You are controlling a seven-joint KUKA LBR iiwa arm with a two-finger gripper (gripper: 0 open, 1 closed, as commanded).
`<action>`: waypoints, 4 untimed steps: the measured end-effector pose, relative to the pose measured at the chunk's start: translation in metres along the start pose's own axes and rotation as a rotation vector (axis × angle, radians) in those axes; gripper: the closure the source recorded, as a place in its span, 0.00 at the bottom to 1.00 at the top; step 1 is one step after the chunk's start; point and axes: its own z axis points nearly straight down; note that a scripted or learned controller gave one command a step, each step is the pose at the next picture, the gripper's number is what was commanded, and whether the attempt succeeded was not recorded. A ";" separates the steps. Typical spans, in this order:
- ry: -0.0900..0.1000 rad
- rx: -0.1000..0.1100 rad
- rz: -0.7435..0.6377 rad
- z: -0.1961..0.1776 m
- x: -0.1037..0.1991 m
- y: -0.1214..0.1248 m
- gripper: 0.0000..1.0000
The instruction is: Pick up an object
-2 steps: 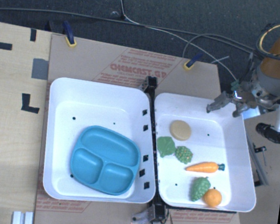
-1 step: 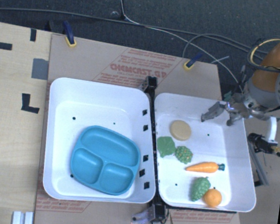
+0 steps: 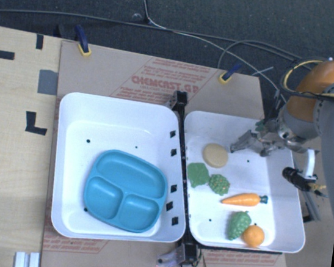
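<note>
1. Likeliest pick target, by my read: beige round piece (image 3: 216, 155), lying flat in the right bin (image 3: 281, 241), upper-left part of the floor, apart from the other items.
2. Gripper (image 3: 247, 144) sits just up-right of that piece, near but not touching, over the bin's upper area. Nothing between the fingers. Fingers look somewhat spread, though small and hard to read, so cannot tell for sure.
3. Step in hand: approach or pre-grasp, nothing lifted yet. Task looks barely begun.
4. Next move probably needs a short shift toward the bin divider and down, so the fingers straddle the beige piece, then close. The piece is low and flat, so a slip-off is a risk.
5. Other candidates in the same bin: two green leafy pieces (image 3: 198, 174) and (image 3: 219, 184) just below the beige one; carrot (image 3: 243, 200) mid-bin; green bumpy piece (image 3: 239, 225) touching an orange ball (image 3: 254, 236) near the front wall.
6. Left bin (image 3: 71, 110) holds a blue divided plate (image 3: 125, 190), well apart from the gripper.
</note>
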 end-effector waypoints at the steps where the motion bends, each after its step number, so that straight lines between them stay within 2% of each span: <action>1: -0.002 -0.004 -0.001 -0.014 0.000 0.001 1.00; 2: 0.001 -0.006 0.001 -0.071 0.010 0.004 1.00; 4: 0.002 -0.003 0.001 -0.157 0.013 0.012 1.00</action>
